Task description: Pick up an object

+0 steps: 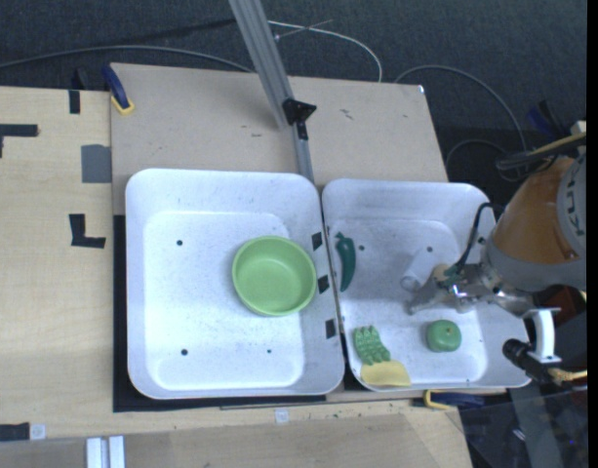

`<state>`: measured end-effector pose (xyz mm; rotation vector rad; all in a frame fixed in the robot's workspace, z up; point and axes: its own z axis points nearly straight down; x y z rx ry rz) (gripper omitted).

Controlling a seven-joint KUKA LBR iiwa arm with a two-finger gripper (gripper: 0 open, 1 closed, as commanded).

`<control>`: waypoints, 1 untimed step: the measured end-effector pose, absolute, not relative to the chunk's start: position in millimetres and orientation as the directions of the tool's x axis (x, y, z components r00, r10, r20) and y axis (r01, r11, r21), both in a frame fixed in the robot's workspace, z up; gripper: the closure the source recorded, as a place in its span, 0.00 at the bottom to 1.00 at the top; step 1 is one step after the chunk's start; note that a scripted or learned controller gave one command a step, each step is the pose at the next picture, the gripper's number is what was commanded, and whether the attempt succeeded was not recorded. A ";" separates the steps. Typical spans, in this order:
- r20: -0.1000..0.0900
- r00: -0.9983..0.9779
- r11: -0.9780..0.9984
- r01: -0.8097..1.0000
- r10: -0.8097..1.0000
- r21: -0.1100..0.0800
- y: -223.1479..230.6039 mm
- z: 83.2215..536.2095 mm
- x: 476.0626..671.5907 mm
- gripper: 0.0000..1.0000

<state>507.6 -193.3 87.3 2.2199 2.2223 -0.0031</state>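
I'm seeing the arm (542, 232) reaching in from the right, orange band showing above the wrist, and the pincer (422, 286) is sitting low over the floor of the right bin (396, 198), roughly mid-bin. I can't tell how the pincer is set from this angle; the tip is reading as a blur of grey metal, so I'm not calling it wide or narrow, and I'm not seeing anything between it. The right bin is holding four candidates: a dark green pepper-shaped piece (345, 259) is lying near the bin's left wall, well apart from the pincer; a round green object (442, 336) is lying just below and right of the pincer tip, near but apart from it as far as I can tell; a ridged light-green object (369, 343) is sitting toward the front-left corner; a yellow block (386, 372) is lying just beside it against the front wall, possibly touching it, can't confirm. The left bin (152, 261) is carrying a green bowl (273, 276), upright, opening facing up, sitting toward that bin's right side, near the shared wall. Both bins are sitting side by side on the bench (201, 115). A grey pole (261, 42) is slanting down from the top of the view to the point where the two bins meet. Thin cables (347, 39) are running across the dark floor beyond the bench.
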 end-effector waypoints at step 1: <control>0.000 -0.002 0.002 1.000 1.000 -0.002 -192.5 98.9 507.8 1.00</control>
